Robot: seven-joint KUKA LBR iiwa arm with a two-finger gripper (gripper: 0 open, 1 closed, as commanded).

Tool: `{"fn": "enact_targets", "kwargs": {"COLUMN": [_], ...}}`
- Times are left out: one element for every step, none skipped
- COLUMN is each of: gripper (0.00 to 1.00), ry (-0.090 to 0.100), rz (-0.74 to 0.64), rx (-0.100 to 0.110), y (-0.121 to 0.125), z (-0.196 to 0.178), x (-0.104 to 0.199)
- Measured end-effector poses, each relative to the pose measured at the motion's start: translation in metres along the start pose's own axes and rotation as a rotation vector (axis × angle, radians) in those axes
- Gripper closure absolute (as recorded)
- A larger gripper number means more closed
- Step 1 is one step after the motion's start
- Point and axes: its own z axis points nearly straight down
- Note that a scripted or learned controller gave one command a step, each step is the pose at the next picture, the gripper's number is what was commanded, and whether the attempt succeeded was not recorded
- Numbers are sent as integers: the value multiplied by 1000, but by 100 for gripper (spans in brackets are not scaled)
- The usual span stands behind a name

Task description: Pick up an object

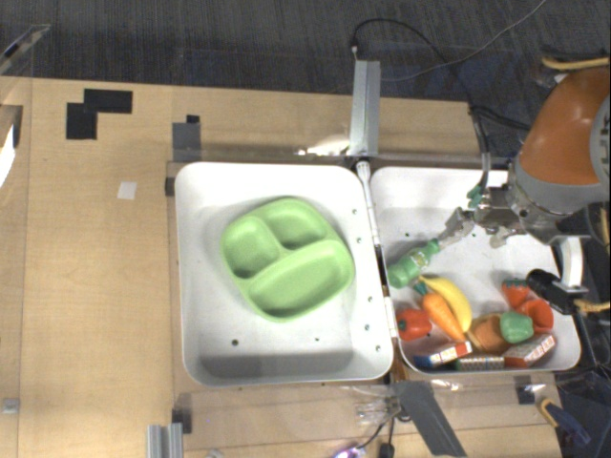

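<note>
White plastic bins sit side by side on the tabletop, and the grey arm with its orange band reaches in from the right of the frame over the right bin. Its end effector hangs low at centre right, just above and to the right of a green bottle-shaped toy that lies tilted against the bin's left wall. Whether the end effector is open or closed cannot be told at this size, and nothing can be seen gripped in it.

The nearest target appears to be that green toy: rounded at its lower end, narrowing to a paler neck that points up toward the tool. A good pick would likely mean lining up across the narrow neck, descending straight, and staying off the bin wall beside it.

Just below, in the lower right of the frame, lies a crowded heap: a yellow banana, an orange carrot, a red pepper and a green pepper. In the left bin rests a green divided plate with 3 compartments.
</note>
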Motion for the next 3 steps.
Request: {"fn": "enact_targets", "kwargs": {"gripper": [0, 100, 100], "ry": [2, 5, -1], "rz": [351, 351, 182], "rx": [-9, -11, -2], "y": [-72, -70, -4], "z": [100, 91, -29], "x": [-1, 0, 14]}}
